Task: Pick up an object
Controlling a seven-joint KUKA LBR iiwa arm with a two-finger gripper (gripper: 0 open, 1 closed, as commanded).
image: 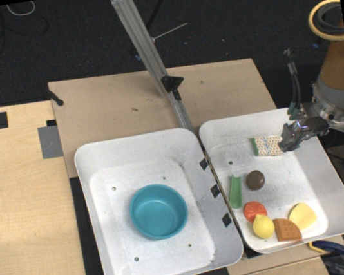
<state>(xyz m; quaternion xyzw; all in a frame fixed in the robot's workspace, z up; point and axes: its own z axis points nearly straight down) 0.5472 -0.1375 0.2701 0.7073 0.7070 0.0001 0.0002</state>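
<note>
**End effector at the right bin's upper right, next to the patterned packet**

We see two white bins side by side on the surface (pixel 114 104). Left bin (pixel 91 160) holds one teal bowl (pixel 159 211), upright, well to the left of and below the end effector (pixel 288 141).

Right bin (pixel 340 203) holds the rest:
- small white patterned packet with a green end (pixel 265 145), just left of the end effector, touching it or very nearly so; we can't tell which
- brown ball (pixel 255 180), below and left of the end effector, apart from it
- green stick-shaped piece (pixel 235 191), further left of the ball, near the bin's left wall
- red round piece (pixel 254 209) and yellow round piece (pixel 263 227), touching, well below the end effector
- brown waffle-like piece (pixel 287 229), just right of the yellow round one
- yellow block (pixel 302 215), touching the waffle piece's upper right, almost straight below the end effector

End effector state: dark and small in the camera view, so we can't tell how far it's open or whether it has anything. Nothing visibly sits between the tips. The packet is the closest candidate; all other pieces lie clear of it.
</note>
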